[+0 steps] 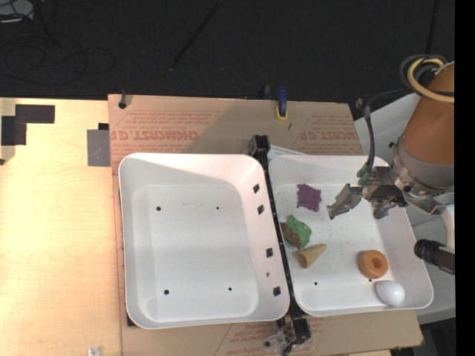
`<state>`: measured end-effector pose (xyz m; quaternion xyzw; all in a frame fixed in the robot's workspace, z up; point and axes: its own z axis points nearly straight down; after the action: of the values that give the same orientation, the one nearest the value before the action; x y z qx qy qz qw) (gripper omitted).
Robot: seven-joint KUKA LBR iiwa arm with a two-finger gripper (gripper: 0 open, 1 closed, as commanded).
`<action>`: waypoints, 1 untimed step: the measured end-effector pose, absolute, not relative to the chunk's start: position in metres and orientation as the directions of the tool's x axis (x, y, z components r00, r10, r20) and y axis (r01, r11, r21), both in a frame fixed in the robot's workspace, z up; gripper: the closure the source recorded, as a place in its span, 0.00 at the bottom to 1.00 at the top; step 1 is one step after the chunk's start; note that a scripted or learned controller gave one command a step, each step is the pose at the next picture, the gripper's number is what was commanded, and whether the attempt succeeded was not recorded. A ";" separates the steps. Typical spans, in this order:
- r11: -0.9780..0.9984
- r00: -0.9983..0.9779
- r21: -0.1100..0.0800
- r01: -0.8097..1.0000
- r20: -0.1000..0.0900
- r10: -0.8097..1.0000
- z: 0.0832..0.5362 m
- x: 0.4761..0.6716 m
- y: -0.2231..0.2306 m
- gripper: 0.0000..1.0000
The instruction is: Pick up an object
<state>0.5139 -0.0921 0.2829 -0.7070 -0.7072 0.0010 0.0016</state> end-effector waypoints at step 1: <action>0.000 0.000 -0.015 1.000 0.002 1.000 0.156 0.515 -0.094 0.00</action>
<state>0.5153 -0.0937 0.1561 -0.7072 -0.7070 0.0046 0.0063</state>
